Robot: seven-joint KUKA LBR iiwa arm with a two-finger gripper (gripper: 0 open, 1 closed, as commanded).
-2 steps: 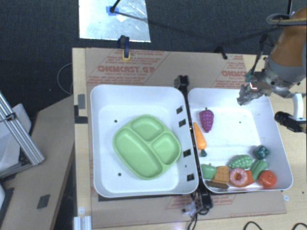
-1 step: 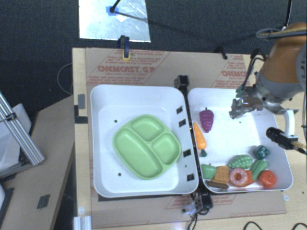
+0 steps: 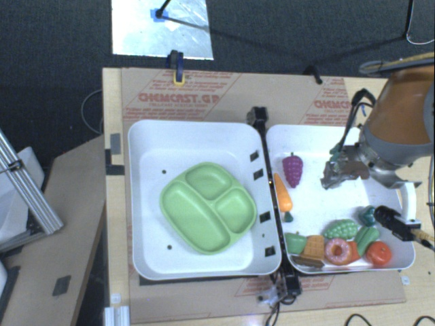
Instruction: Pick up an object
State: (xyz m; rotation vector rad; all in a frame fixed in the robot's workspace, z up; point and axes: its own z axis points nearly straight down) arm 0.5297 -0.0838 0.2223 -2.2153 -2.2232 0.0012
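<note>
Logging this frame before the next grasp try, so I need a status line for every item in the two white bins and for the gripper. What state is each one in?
Light green three-compartment plate: flat in left white bin, nothing on it.
Purple toy grape bunch: lying free in right white bin.
Orange toy carrot: lying beside the divider.
Pink-frosted toy doughnut: in the near-edge pile.
Red toy tomato: in the same pile.
Gripper: low over the right bin, nothing visibly held.

The one camera hung fixed above the bench (image 3: 204, 87), looking down aslant on both white bins (image 3: 146, 182).
</note>
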